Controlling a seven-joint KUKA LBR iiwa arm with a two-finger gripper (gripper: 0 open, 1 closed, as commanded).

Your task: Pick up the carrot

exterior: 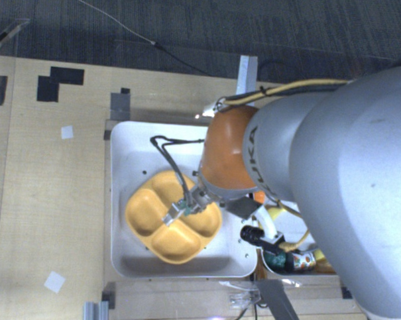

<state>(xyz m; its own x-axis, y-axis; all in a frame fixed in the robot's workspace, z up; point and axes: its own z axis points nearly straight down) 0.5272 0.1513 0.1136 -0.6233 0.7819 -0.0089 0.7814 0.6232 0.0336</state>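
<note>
My gripper hangs low over the middle of a yellow divided dish in the left bin, its tip at the ridge where the dish's compartments meet. Nothing shows between the gripper and the dish. A small orange piece, possibly the carrot's end, peeks out from under the arm at the inner edge of the right bin; the arm hides the remainder of it.
The grey arm covers most of the right bin. At that bin's front edge I see a teal bowl, a printed can and a yellow item. A thin black cable loops over the left bin's back.
</note>
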